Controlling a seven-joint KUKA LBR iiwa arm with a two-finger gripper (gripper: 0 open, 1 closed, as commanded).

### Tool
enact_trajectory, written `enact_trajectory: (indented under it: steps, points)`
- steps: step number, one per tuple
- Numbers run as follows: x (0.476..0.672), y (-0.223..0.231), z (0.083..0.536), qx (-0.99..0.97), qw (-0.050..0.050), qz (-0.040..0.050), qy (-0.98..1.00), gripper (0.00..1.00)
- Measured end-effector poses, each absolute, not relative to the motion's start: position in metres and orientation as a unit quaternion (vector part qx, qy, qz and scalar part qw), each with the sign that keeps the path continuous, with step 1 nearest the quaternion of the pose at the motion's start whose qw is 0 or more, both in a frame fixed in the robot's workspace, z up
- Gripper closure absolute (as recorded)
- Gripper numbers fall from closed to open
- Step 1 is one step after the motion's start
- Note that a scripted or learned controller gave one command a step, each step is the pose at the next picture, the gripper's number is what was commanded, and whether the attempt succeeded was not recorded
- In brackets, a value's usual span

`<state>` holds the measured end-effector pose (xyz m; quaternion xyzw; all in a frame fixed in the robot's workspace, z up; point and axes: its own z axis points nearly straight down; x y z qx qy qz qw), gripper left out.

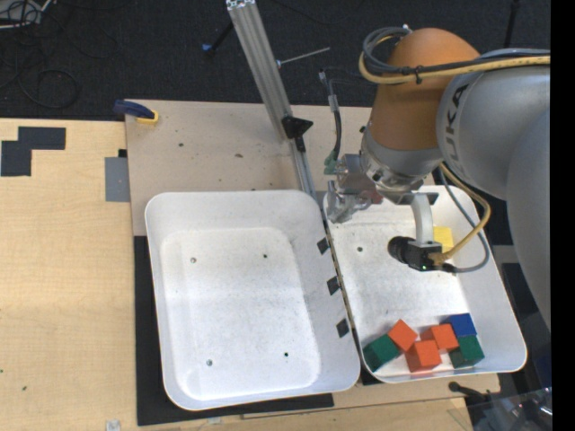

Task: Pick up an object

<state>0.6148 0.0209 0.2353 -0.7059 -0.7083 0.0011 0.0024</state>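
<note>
Aluminium rail (269,74), blue clamp (135,110).

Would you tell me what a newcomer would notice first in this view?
The big grey arm with its orange band reaching in from the right, its gripper at the right bin's far left corner. Next, the cluster of orange, green and blue blocks in that bin's near corner.

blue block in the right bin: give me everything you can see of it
The small blue cube-shaped block looks matte and plain-coloured; its material can't be told. It sits flat on the floor of the right-hand shallow white bin, in the cluster at the near end, close to the right wall. An orange block appears to touch its left side, and a dark green block lies against its near side.
</note>
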Motion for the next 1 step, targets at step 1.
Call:
enact_trajectory:
  steps: [1]
  points:
    - [0.602,0.0713,0.2228,-0.706,0.003,0.0015,-0.708,1.0]
